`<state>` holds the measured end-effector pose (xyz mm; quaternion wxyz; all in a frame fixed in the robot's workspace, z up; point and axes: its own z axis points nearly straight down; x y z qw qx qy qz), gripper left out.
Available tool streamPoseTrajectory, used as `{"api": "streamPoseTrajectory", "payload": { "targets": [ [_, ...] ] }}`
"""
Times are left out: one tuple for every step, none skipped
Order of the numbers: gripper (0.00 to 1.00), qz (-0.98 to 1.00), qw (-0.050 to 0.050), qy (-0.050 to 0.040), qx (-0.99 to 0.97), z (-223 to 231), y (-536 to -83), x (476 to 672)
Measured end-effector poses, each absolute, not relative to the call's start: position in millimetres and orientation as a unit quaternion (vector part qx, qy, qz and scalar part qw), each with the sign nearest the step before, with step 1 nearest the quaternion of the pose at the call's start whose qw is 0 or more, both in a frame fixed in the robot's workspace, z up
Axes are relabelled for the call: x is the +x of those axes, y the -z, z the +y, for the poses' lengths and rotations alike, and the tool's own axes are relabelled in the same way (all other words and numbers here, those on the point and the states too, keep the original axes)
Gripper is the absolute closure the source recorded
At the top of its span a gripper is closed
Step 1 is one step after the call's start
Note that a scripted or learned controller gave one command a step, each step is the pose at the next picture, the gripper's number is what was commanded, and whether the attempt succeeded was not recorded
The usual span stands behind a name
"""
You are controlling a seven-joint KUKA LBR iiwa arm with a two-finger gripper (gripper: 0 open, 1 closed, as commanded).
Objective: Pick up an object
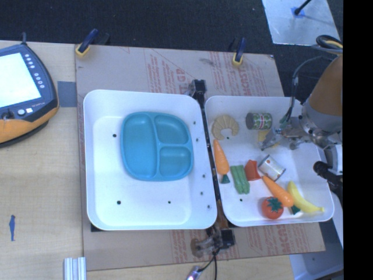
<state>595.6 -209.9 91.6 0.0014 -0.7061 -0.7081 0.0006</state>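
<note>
Camera view: gripper point(278, 136) low over right bin point(326, 212), near its far wall; finger spread cannot be told, nothing seen held; green can point(259, 121) just beside, far-left; silver can point(271, 167) near, below; croissant point(225, 126) left; banana point(303, 199) well below.
</note>
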Motion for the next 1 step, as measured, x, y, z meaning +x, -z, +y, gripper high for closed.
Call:
{"api": "streamPoseTrajectory", "payload": {
  "targets": [
    [0.00,-0.710,0.013,-0.0084,-0.704,-212.4,-87.6,650.5]
  ]
}}
